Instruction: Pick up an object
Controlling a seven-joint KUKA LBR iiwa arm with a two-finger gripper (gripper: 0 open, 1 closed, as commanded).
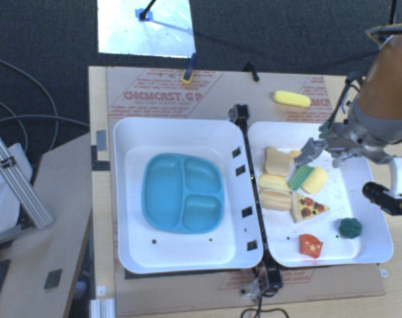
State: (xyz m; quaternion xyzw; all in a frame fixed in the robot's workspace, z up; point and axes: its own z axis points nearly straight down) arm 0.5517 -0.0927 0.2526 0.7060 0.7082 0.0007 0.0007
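here the bench (154, 88) carries two shallow white bins side by side. the left bin (131, 177) holds one blue divided plate (183, 193) with three compartments. the right bin (376, 237) holds a cluster of toy food. the grey arm (386, 91) with its orange band comes in from the right, above the right bin's upper half.

counted in the right bin: one tan bread slice (277, 159) at the upper left of the cluster, one pale yellow roll (273, 181) below it, one hot dog bun (275, 199) lower again, one green and yellow piece (307, 177) in the middle, one pizza slice (309, 208), one red strawberry-like piece (310, 245) near the front wall, and one dark green lump (350, 227) toward the front right. one yellow corn-like piece (292, 99) lies outside the bins on the cardboard, behind the right bin.

the gripper (311, 152) hangs just above the green and yellow piece, its grey fingers pointing down and to the left. i cannot tell how far they are spread, and nothing visibly sits between them. whether the fingertips touch the piece below is unclear.

the green and yellow piece lies in the middle of the right bin, just right of the roll and just above the pizza slice. its long axis runs diagonally, the green end toward lower left and the yellow end toward the right.
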